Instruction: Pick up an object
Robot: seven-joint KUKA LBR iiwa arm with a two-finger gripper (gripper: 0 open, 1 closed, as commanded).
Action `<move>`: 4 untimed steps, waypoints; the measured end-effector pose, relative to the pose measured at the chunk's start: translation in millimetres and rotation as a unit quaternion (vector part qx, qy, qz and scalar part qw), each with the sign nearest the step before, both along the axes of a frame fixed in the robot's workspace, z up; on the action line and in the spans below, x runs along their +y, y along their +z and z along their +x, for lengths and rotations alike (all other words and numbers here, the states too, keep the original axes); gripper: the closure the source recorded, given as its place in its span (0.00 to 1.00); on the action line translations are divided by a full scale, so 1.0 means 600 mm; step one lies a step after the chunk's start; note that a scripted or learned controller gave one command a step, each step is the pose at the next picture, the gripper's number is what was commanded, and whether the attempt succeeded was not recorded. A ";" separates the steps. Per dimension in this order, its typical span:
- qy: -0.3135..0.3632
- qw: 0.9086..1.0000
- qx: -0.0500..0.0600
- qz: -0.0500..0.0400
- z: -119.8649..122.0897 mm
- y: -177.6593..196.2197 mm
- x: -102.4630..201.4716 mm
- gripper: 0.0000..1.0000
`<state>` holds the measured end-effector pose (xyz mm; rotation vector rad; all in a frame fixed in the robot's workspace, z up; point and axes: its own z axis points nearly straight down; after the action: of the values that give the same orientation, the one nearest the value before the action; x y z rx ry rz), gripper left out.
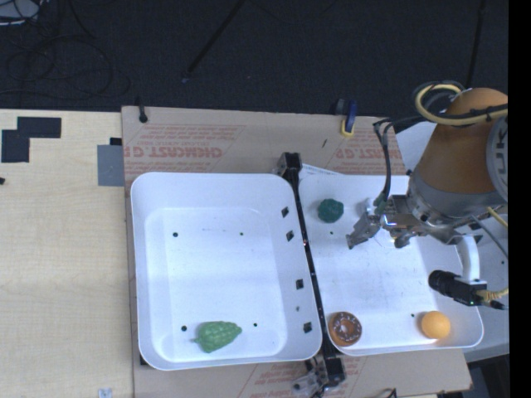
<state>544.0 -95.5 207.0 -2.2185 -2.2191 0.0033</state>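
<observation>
Gripper low over the right bin, fingers spread, nothing between them.
Dark green ball just left of it; orange ball and brown donut at near edge; light green lump in left bin.

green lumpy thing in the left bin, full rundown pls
The green lumpy object is light green with a bumpy, knobbly surface, looking like a soft toy or plastic fruit. It is oval, tapering toward its right end, lying flat on the floor of the left bin near the front wall. Nothing else touches it; the claw is over the other bin.
</observation>
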 end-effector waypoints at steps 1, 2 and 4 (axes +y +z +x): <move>0.001 1.000 0.002 0.000 0.052 -0.131 0.013 0.00; 0.002 1.000 -0.006 -0.001 0.169 -0.026 0.050 0.00; 0.002 1.000 0.001 -0.001 0.132 -0.004 0.143 0.00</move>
<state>623.4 -9.9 204.5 -2.2145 -2.2225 0.0069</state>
